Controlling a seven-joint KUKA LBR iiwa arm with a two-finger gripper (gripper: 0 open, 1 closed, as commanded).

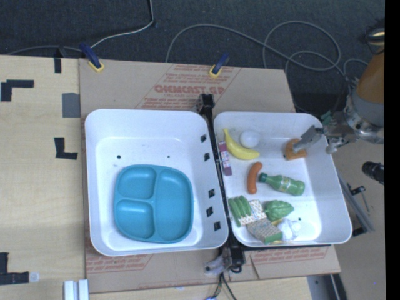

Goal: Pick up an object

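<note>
Near clutter: packets and a green leafy toy (277, 209) piled at the right bin's (337, 227) front edge, too crowded for an easy grasp
Blue tray (154, 203): sits alone in the left bin (100, 130), likely the drop place
Middle row: green bottle (282, 183) and sausage (253, 177) lie flat, apart
Banana (237, 145): beside a white ball (250, 138)
Orange piece (295, 149): the likely target, at the hand's tip
Hand (307, 140): fingers' state cannot be told
Surface writing: "CHEMCAST" in red on the cardboard (181, 87)
</note>
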